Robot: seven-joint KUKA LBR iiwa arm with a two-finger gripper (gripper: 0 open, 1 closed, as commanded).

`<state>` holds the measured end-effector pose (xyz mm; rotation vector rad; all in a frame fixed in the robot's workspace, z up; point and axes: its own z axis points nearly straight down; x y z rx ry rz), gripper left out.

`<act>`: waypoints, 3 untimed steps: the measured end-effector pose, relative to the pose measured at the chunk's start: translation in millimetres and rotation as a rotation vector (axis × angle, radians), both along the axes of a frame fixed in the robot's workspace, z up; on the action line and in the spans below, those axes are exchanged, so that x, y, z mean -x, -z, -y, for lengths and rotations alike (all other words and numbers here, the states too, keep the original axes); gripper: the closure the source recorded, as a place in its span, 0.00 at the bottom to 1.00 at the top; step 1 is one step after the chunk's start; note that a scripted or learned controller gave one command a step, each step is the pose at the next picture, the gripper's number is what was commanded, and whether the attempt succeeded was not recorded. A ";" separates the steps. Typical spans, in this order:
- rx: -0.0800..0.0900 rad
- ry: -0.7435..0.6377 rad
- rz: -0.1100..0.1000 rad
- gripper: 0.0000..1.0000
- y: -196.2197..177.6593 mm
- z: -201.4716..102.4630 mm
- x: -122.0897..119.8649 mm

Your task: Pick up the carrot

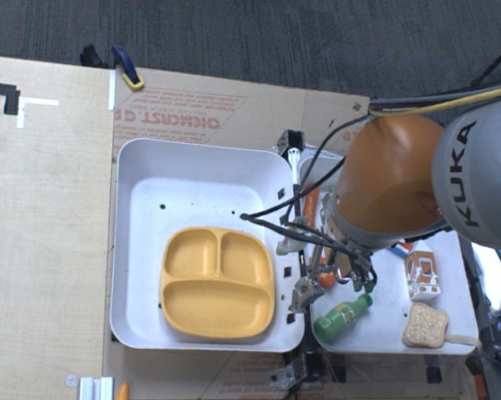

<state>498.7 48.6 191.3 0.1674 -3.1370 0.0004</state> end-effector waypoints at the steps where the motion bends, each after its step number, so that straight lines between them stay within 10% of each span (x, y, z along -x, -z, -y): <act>1: -0.001 0.085 0.003 0.00 98.9 -62.7 -7.7; 2: -0.004 0.084 0.020 1.00 86.6 -63.5 -12.4; 3: -0.003 0.082 0.018 1.00 79.6 -63.4 -12.1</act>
